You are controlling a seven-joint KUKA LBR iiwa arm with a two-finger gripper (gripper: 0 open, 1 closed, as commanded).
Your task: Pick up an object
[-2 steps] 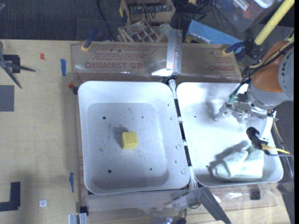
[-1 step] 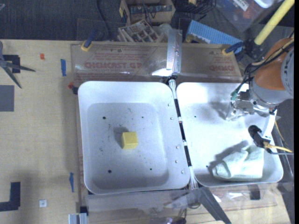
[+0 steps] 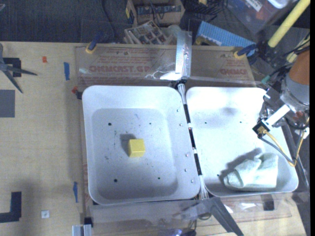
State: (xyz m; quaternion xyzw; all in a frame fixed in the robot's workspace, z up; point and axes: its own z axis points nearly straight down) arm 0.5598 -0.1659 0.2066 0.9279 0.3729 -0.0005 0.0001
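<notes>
The yellow block (image 3: 137, 147) lies near the middle of the left bin (image 3: 93, 112), on its speckled floor. Right of the block, a crumpled pale cloth (image 3: 253, 172) sits in the near corner of the right bin (image 3: 221, 102). Behind the block, a brown sheet (image 3: 123, 63) reads "CHEMCAST". The pale wooden surface (image 3: 39, 132) spreads left of the block. Far right of the block, the pincer (image 3: 272, 104) hangs over the right bin's edge; I cannot tell whether it is spread or pressed together.
</notes>
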